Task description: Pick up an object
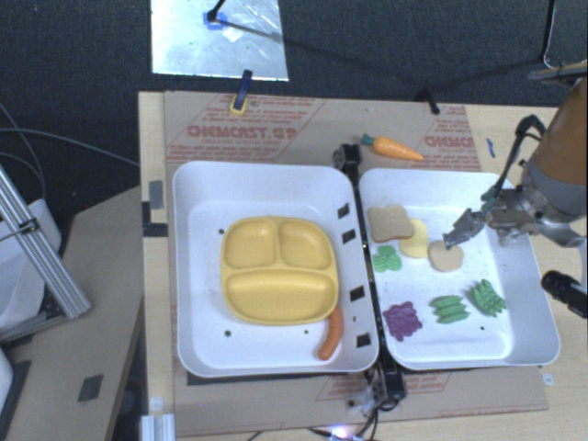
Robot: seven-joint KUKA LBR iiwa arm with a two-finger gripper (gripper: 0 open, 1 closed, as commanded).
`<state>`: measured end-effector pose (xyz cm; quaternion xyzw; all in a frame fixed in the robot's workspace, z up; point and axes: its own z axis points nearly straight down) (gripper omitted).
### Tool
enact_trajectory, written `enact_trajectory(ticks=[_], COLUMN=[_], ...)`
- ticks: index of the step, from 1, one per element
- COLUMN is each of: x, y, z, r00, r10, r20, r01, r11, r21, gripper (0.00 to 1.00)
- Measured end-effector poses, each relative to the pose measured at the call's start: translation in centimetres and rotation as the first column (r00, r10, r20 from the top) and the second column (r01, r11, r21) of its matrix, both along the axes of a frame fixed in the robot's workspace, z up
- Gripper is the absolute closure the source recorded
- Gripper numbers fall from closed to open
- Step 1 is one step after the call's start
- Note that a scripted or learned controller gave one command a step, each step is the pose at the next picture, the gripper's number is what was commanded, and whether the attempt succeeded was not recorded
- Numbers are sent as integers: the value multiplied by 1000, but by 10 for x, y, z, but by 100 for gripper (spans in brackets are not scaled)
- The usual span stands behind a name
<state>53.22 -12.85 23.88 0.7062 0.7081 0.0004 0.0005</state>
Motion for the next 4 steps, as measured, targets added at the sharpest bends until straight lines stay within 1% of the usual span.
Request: enact_trajectory(ticks=[1, 2, 3, 4], x=[-36, 26, 58, 81], y=[-83, -62, -78, -78], z=[-141, -155, -153, -153], r00=[1000, 1000, 1000, 1000], r10=[-12, 5, 3, 3], r20=[-8, 4, 5, 5], r01=[12, -5, -3, -3], r11=[1000, 1000, 1000, 1000], r21=[-3, 0, -2, -1], gripper=[0, 0, 0, 0])
